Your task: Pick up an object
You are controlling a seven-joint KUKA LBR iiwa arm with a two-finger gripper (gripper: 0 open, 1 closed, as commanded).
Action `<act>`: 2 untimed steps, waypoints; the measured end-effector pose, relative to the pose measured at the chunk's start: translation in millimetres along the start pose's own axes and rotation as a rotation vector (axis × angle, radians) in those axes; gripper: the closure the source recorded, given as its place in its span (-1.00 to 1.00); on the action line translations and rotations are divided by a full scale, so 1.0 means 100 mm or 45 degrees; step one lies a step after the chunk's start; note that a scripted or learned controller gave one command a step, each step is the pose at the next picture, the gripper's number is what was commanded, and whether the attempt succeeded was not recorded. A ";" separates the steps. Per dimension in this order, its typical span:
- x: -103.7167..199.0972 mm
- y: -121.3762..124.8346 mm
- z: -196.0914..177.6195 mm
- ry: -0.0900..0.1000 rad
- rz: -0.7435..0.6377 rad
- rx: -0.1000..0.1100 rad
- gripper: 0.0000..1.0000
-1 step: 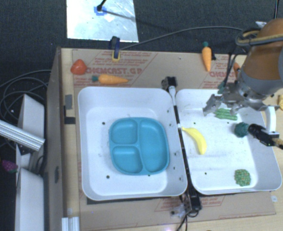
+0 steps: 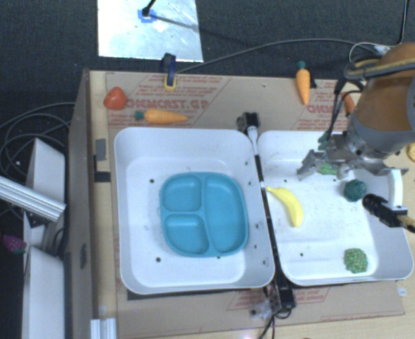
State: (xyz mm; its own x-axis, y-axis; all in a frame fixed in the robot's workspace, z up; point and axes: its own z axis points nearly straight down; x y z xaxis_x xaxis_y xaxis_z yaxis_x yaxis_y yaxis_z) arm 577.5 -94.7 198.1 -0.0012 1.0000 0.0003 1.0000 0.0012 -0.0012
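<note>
Lying diagonal in rt bin (image 2: 384, 263), banana (image 2: 287, 205) runs upper-left to lower-right; gripper (image 2: 320, 162) fingers apart, holding nothing.

Bright, even light; slightly soft focus.

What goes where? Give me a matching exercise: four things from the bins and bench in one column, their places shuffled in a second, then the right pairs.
Things:
1. blue divided plate
2. banana
3. light green bumpy piece
4. tomato

Places:
A. near right corner of the right bin
B. on the cardboard beyond the left bin, far left
C. middle of the left bin
D. left side of the right bin, beside the divider

Pairs: 1-C, 2-D, 3-A, 4-B
</note>
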 end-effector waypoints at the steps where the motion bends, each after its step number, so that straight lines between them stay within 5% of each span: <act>1: 0.01 -0.21 0.95 0.000 0.000 0.000 -1.00; 2: 0.09 -0.35 1.14 0.000 0.000 -0.001 -1.00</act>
State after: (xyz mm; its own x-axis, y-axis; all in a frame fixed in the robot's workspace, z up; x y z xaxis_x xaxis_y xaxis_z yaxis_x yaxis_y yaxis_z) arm 542.0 -86.2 84.1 -0.0009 1.0000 0.0006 1.0000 0.0009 -0.0003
